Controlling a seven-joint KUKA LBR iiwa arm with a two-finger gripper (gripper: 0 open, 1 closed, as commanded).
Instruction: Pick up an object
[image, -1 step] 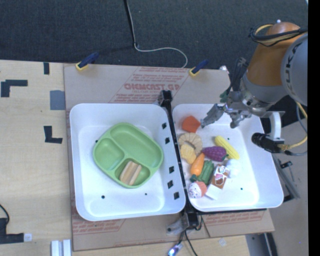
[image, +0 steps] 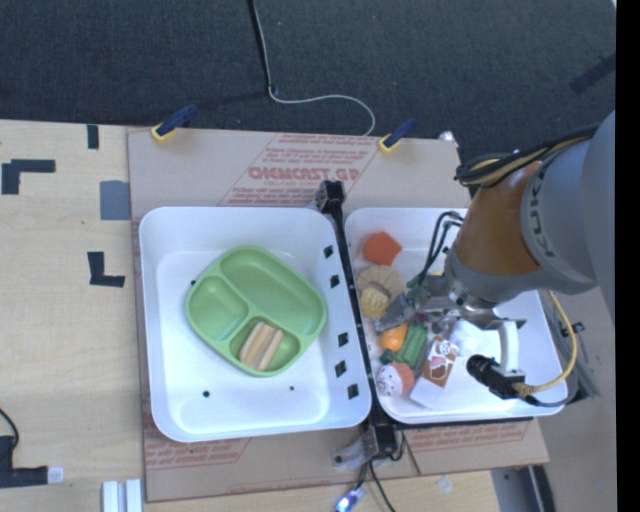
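- Your pincer (image: 415, 312) sits low in the right bin (image: 455, 400), among small toy foods; you cannot tell its state.
- At its 11 o'clock lies a blocky orange piece (image: 381, 247); at 9, a ridged tan piece (image: 375, 290).
- In the left bin (image: 170, 400), a glossy green compartment tray (image: 240, 295) cradles a tan hot-dog-like piece (image: 262, 344).

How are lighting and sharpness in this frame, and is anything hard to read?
Camera view: even, soft light, faint shadows inside the left bin; mild glare on the white plastic. The green tray is clear; the toy pile under the gripper is soft and cluttered.
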